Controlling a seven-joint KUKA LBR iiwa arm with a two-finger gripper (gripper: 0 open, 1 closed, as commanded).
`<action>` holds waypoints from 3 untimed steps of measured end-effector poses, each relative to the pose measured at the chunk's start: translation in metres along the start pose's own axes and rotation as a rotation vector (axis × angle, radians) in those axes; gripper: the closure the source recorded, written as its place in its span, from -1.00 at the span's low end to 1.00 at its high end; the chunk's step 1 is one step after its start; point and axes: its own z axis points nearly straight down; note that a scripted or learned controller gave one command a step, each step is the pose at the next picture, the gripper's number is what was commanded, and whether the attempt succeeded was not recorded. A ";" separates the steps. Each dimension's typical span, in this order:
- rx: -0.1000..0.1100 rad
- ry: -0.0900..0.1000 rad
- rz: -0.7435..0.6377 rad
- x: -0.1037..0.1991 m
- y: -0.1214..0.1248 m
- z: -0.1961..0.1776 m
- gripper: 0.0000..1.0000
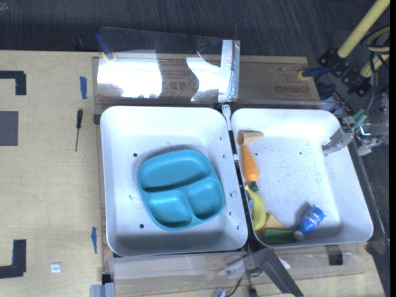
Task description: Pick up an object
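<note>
The gripper (337,140) sits at the right of the frame, over the upper right rim of the right bin (291,129). Too little of it shows to tell whether it is spread or pressed together, and nothing can be seen pinched in it. It hangs above bare white floor, well apart from every object in the bin.

The pickable things lie along the right bin's left wall and lower edge. A tan wedge-shaped piece (249,137) rests at the top of that row; just below it an orange carrot-like toy (249,164) lies lengthwise against the wall. Below that a yellow banana (257,206) curves downward, and a dark green piece (278,235) lies along the bottom edge. A small blue bottle (310,220) lies tilted in the lower right part of the bin, near the green piece.

The left bin (117,135) holds a teal divided plate (180,188) with three compartments, lying near its middle. A clear plastic panel (167,73) stands behind the bins at the upper middle of the frame.
</note>
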 end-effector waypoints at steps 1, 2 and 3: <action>0.008 0.002 0.075 0.058 -0.022 0.133 -1.00; 0.003 0.000 -0.028 -0.014 -0.057 0.161 -1.00; -0.002 0.018 -0.129 -0.030 -0.051 0.177 -1.00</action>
